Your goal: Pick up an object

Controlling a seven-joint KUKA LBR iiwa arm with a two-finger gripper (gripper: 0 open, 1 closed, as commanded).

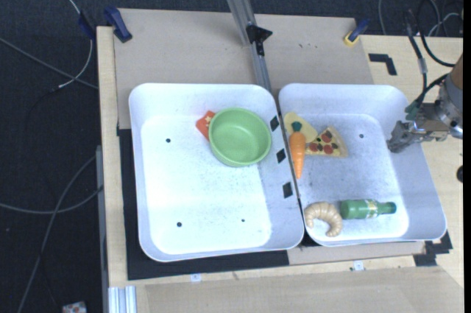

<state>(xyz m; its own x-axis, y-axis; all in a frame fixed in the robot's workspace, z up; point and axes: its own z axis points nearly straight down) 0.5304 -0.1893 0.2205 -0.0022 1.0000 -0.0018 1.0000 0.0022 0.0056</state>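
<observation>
Pick not started. Pincer [401,136] sits at the right bin's [383,95] 3 o'clock rim; can't tell its state, nothing in it. Candidates untouched: green bottle [366,210] and croissant [324,219] at 6 o'clock, carrot [296,152] at 9.

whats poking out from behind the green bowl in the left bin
A small orange-red piece shows at the upper-left rim of the green bowl in the left bin. The bowl covers the rest of it, so what it is cannot be told.
</observation>
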